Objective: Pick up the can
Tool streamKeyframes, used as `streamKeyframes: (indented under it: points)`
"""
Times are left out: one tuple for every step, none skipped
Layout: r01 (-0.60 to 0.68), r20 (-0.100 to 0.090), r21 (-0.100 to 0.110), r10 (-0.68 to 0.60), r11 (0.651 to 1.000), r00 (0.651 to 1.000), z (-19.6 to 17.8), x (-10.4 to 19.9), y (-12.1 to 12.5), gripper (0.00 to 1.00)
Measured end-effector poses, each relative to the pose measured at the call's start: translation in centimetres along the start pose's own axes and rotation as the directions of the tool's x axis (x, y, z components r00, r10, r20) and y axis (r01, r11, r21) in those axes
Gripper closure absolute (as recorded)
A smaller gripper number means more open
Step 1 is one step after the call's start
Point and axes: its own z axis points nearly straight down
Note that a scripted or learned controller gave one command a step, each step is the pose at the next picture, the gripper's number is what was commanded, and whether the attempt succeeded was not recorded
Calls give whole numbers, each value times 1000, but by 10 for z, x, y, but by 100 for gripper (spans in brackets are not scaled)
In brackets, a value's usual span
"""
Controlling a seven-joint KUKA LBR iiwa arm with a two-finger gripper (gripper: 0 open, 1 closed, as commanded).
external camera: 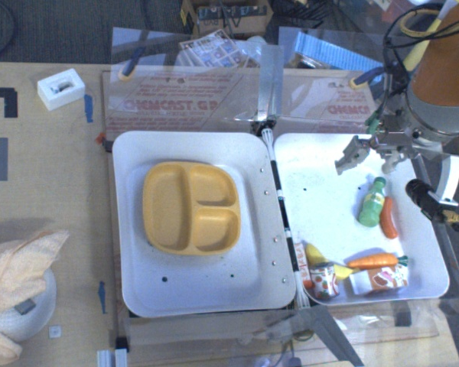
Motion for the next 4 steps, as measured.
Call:
streamKeyframes:
  points:
    - [-159, 0, 1, 159, 987, 987, 85, 32, -47, 0]
    - [-100, 1, -1, 100, 995, 995, 151, 0, 45, 0]
    - [-251, 1, -2, 251, 968, 968, 39, -43, 77, 0]
    - [-43, 0, 0, 43, 999, 999, 157, -12, 47, 0]
